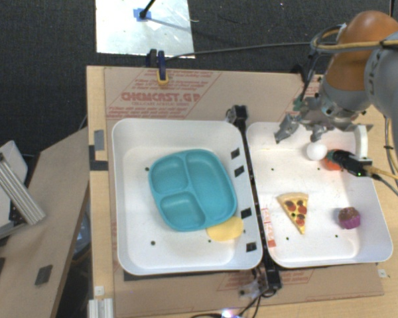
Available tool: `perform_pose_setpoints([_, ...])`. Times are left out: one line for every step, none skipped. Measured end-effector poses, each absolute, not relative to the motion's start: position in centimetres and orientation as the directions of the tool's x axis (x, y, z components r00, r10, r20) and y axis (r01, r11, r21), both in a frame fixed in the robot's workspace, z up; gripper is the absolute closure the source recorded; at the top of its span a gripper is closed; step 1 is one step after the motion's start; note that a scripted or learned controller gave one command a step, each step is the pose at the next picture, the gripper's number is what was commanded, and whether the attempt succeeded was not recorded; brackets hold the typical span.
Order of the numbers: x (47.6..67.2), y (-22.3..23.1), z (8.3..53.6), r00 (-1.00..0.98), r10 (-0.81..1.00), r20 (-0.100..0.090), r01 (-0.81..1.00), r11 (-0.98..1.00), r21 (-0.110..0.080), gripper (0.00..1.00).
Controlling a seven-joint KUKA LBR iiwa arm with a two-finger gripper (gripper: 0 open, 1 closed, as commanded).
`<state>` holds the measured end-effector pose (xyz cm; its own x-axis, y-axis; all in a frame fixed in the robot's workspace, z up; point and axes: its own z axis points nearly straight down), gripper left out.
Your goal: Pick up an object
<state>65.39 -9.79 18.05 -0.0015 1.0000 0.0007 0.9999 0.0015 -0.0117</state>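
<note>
Tool [299, 131] hangs open and empty over the right bin [375, 244], in the approach step. Next it must lower its fingers around the white ball [316, 151] just beside it.

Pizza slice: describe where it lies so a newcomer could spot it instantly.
Take the right bin of the two white ones. Near its front left lies the pizza slice, flat, pointing toward the front edge. It is the one triangle there: the purple lump and white ball are rounded.
</note>
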Motion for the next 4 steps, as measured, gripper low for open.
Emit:
perform_pose_setpoints([65.7, -9.8, 18.9, -0.003, 1.0, 0.0, 1.0, 0.003, 0.001, 0.0])
perform_pose_setpoints([65.5, -9.7, 12.7, -0.002, 1.0, 0.0, 1.0, 0.002, -0.002, 0.0])
perform_pose_setpoints([65.6, -9.6, 8.3, -0.003, 1.0, 0.0, 1.0, 0.003, 0.0, 0.0])
perform_pose_setpoints([65.8, -9.6, 9.6, -0.004, 1.0, -0.001, 1.0, 0.004, 0.006, 1.0])
